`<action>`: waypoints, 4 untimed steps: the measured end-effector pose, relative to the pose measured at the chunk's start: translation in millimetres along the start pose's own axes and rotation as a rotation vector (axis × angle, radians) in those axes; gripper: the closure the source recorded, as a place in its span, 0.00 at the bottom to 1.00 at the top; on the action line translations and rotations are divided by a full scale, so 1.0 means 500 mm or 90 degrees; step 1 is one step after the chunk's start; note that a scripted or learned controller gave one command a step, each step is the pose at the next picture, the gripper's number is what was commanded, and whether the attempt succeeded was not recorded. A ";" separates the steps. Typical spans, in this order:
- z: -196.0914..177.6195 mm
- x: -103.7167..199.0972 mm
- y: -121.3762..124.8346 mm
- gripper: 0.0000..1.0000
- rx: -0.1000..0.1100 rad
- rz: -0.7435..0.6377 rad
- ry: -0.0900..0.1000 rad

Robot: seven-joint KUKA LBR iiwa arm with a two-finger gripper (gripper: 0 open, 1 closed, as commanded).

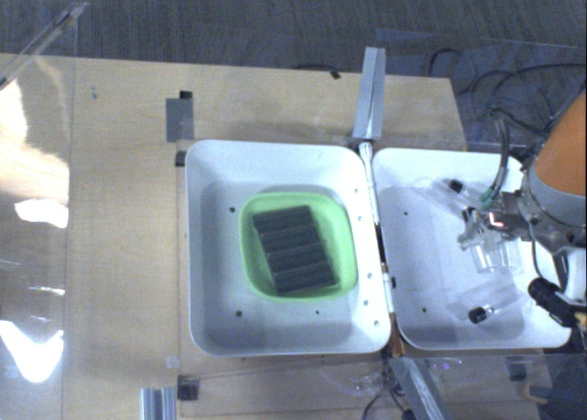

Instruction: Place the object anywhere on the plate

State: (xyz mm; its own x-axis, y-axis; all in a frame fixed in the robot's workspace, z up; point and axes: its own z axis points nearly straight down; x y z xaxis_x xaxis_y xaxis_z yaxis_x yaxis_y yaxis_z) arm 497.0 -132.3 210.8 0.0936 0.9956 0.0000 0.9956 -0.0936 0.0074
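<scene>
Left bin [206,253]: dark ridged block [293,249] on green plate [342,235], well apart from claw [483,246]; claw state unclear

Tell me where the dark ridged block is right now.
The dark ridged block lies on the green plate in the left white bin, left of the divider between the bins.

plate [255,273]: light green
object [293,249]: dark grey, ridged stripes
bins [211,317]: white
bench [119,253]: pale wood
arm band [561,157]: orange
</scene>
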 end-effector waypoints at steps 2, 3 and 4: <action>-0.271 -0.095 -0.003 0.00 -0.003 -0.082 -0.002; -0.294 -0.092 0.002 1.00 -0.008 -0.087 -0.004; 0.058 -0.015 0.001 1.00 0.003 -0.097 0.000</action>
State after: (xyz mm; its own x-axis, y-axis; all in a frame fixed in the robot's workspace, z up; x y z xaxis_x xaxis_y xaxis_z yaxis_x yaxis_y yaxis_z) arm 497.1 -139.9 181.9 -0.0593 0.9982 -0.0004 0.9982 0.0593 0.0030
